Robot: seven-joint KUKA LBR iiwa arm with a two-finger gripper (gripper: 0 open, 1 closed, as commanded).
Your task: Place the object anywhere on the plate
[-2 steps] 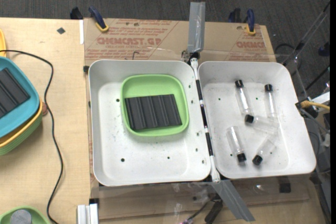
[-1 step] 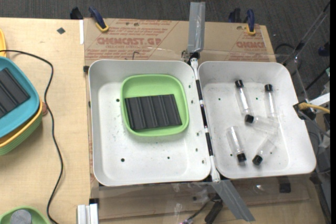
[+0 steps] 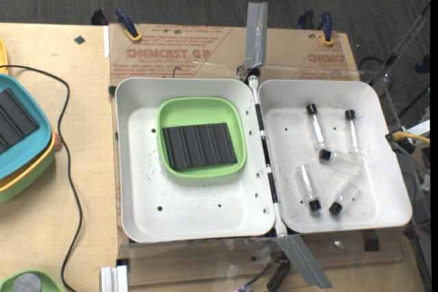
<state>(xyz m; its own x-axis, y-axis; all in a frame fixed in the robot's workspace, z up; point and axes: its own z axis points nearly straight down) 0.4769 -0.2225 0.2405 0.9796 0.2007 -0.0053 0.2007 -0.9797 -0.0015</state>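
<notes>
Green plate [image 3: 200, 117] in left bin [image 3: 137, 208] — clear vials [image 3: 316, 125] in right bin [image 3: 390, 147] — pincer's state untellable.

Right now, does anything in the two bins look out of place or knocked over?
Nothing looks broken or spilled. The clear vials lie scattered on their sides at mixed angles in the right bin, none upright. The green plate in the left bin sits flat, with a dark ribbed pad lying slightly askew on it.
</notes>
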